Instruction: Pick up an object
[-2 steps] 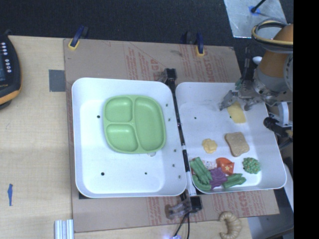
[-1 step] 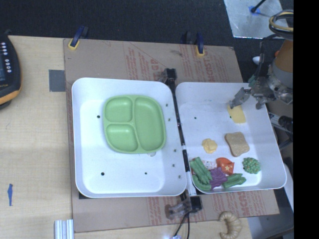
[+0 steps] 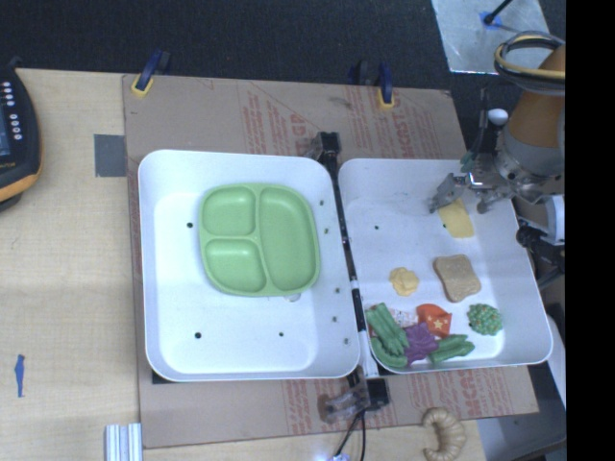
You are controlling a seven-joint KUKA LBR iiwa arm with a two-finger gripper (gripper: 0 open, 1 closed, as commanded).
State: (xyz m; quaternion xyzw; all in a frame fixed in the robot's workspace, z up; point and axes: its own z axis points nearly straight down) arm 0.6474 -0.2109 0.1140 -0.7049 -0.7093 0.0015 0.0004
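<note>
My gripper point(image 3: 469, 197) hangs over the back of the right bin point(image 3: 384, 195), open, with its two grey fingers spread apart. Just in front of the fingers and touching none of them that I can see, a pale yellow wedge point(image 3: 457, 222) lies on the bin floor. Further forward lie a small yellow lump point(image 3: 405, 280), a tan bread slice point(image 3: 456, 277), a green broccoli piece point(image 3: 484, 318), a red pepper point(image 3: 434, 319), a purple piece point(image 3: 420, 340) and green bean pods point(image 3: 384, 328).
The left bin point(image 3: 173, 334) holds a green divided plate point(image 3: 259, 239). A tan curled item point(image 3: 444, 432) lies on the cardboard in front of the right bin. A handheld controller point(image 3: 13, 133) sits at the far left edge of the bench.
</note>
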